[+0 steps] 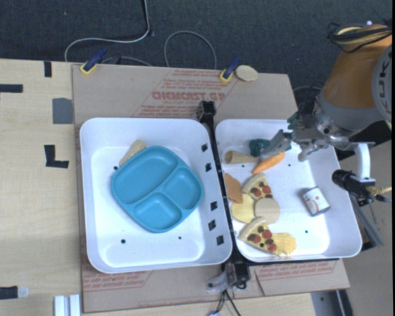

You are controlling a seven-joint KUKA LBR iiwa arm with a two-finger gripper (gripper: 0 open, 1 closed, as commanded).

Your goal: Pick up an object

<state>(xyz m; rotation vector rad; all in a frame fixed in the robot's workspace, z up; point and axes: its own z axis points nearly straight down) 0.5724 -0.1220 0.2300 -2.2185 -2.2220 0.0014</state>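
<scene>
A bright blue plastic divided plate (158, 187) sits in the left white shallow bin (99, 242). The right white bin (336, 232) holds an orange toy carrot (268, 162), a dark green toy piece (259, 146), and tan pizza slices (264, 236) dotted with red. Brown cardboard with red lettering (178, 96) lies beneath, on the pale wood table (26, 196).
</scene>
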